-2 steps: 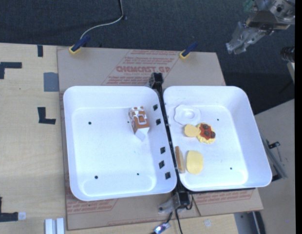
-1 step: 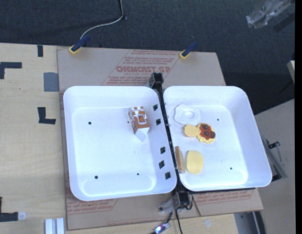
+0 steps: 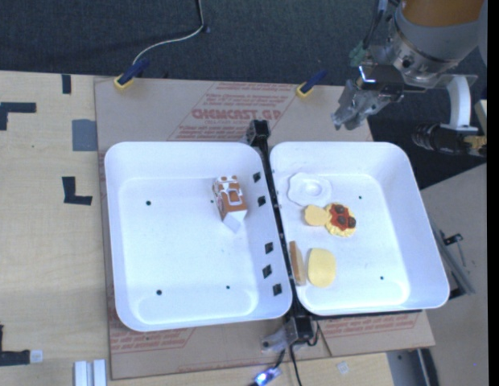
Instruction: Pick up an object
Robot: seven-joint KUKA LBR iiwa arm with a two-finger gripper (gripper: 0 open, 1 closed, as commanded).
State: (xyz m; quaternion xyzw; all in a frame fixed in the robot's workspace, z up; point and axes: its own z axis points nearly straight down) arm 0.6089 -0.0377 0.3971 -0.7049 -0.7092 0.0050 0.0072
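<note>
End effector (image 3: 352,111) hangs clear of the right bin (image 3: 410,215) at its twelve o'clock edge; finger state indeterminable. Nothing gripped. Candidate objects lie inside: yellow disc (image 3: 321,267), pizza piece (image 3: 341,219).

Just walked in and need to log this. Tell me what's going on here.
A grey arm with an orange band hangs above the bench, its claw over the cardboard beyond the right bin, carrying nothing. That bin has a fried egg, a small pizza and two yellow pieces. The left bin has a small carton.
</note>
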